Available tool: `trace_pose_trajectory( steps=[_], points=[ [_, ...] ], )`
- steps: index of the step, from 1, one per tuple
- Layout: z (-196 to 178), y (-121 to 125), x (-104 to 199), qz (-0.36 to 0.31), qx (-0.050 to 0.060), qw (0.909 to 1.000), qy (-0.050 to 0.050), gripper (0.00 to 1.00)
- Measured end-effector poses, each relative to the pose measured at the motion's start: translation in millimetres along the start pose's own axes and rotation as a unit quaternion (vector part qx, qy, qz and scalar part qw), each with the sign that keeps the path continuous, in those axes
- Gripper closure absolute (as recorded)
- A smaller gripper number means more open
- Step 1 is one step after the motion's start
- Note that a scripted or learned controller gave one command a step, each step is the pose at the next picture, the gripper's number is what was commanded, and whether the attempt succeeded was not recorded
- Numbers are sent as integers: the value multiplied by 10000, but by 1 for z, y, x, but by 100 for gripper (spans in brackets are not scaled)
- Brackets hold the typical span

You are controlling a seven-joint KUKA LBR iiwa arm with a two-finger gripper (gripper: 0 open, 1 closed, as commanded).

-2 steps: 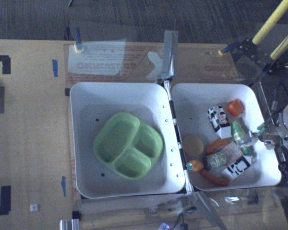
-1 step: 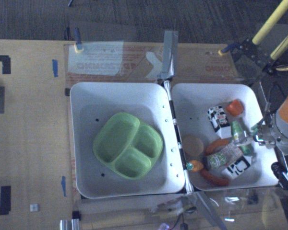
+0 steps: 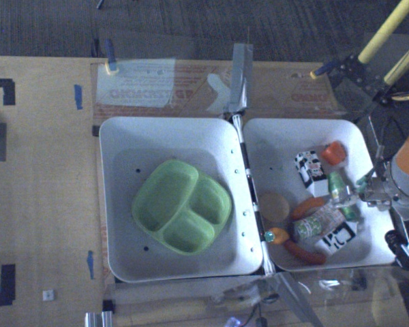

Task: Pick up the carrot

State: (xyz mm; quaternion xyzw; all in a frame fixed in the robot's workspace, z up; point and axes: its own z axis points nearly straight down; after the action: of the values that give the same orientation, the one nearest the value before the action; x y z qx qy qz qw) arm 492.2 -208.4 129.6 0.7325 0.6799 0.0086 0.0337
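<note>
1. The carrot (image 3: 279, 236) lies in the right bin (image 3: 276, 148), low in its near-left corner and just beside the wall it shares with the other bin.
2. Its long axis runs roughly across the right bin, left to right. The green tip points at that shared wall, and the orange body points toward the bin's middle. It looks short from here, so part of it may be tucked under the packet (image 3: 318, 223) next to it.
3. Other things crowd it inside the right bin: a brown round piece (image 3: 275, 206) just behind it, a red sausage (image 3: 305, 253) just in front, and the packet touching or nearly touching its orange end.
4. The gripper (image 3: 373, 195) sits at the right bin's far-right rim, well apart from the carrot. Blur and the arm (image 3: 403, 176) hide its shape, so you cannot tell whether it is open or closed. Nothing visible suggests it holds anything.
5. You are most likely at the approach step, with the pick not yet made.
6. The next move calls for travel across the right bin to that near-left corner, then a turn of the wrist so the grasp closes across the carrot's width.
7. Come down cleanly: the shared wall and the sausage leave little room.
</note>
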Motion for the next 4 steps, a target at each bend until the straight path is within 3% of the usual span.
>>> trace_pose_trajectory(
  steps=[1,2,3,4],
  points=[
    [27,-15,37,44,262,9995,148,0],
    [-109,-5,-11,3,299,9994,158,0],
    [-5,-12,-8,272,320,9990,166,0],
    [40,-18,66,277,273,9991,158,0]
  ],
)
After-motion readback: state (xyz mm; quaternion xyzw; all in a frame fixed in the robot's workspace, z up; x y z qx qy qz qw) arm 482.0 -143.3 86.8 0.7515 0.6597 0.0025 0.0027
